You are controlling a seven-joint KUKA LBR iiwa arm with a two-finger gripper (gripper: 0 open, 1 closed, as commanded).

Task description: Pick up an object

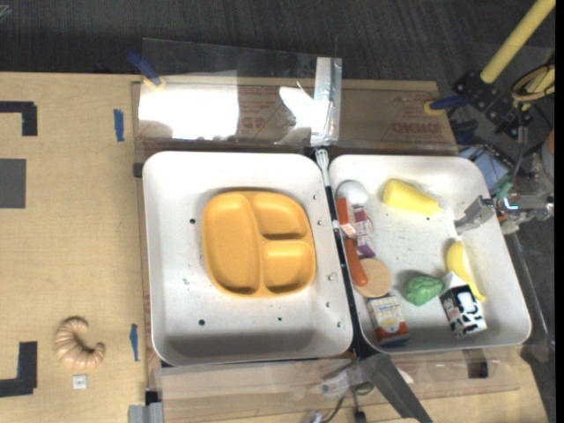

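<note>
The right bin [507, 263] holds several objects. A yellow block [410, 197] lies at its back, a white bottle with a red label [352, 208] along its left wall, and a red-orange stick [356, 258] just below that. A tan disc [376, 278], a green lump [423, 288], a yellow banana [458, 264], a black and white carton [463, 312] and a small orange box [388, 318] sit toward the front. My gripper [476, 214] hangs at the bin's right rim, just above the banana, with nothing seen in it.
In the left bin [167, 236] lies an orange divided plate [259, 241]. A tan croissant-shaped toy [79, 343] rests on the bench at far left. A clear plastic sheet [238, 104] stands behind the bins. Cables and a yellow pole [524, 25] crowd the upper right.
</note>
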